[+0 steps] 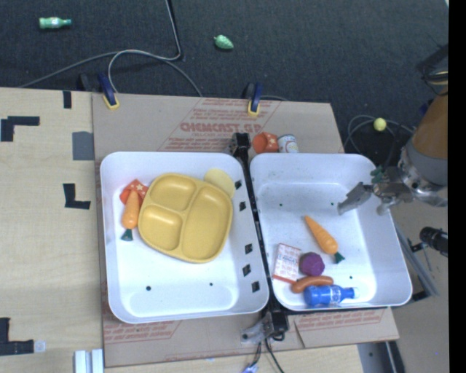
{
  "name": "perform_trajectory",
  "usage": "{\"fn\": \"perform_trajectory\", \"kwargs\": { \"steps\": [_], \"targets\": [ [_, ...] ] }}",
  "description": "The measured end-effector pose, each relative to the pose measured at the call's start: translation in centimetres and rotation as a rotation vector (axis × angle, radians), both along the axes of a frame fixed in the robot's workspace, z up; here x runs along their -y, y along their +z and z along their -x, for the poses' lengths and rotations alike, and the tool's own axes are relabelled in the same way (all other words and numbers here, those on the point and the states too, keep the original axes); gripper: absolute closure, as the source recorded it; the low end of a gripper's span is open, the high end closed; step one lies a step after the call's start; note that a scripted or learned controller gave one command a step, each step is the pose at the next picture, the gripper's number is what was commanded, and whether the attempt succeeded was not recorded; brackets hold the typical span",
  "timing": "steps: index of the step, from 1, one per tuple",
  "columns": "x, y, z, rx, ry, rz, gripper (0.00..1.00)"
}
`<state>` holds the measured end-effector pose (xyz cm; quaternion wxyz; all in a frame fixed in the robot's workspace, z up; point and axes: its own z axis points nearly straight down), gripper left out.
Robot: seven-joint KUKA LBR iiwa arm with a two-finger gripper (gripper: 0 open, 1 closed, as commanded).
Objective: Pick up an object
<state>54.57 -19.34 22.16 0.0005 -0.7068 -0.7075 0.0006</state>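
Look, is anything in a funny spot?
Yes. A small green bottle and a green lump lie on the dark floor beyond the bench, far from both white bins, as if dropped or thrown out.

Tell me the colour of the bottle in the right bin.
Blue bottle, with a white cap, seen in the camera view.

an orange toy carrot [320, 234] with a green tip lies slantwise, mid right bin [291, 178], untouched.
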Motion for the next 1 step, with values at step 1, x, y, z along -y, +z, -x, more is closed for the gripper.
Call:
{"fn": "perform_trajectory", "kwargs": {
  "steps": [1],
  "targets": [
    [-2.65, -13.3, -1.49, 0.004, 0.001, 0.0, 0.0]
  ]
}}
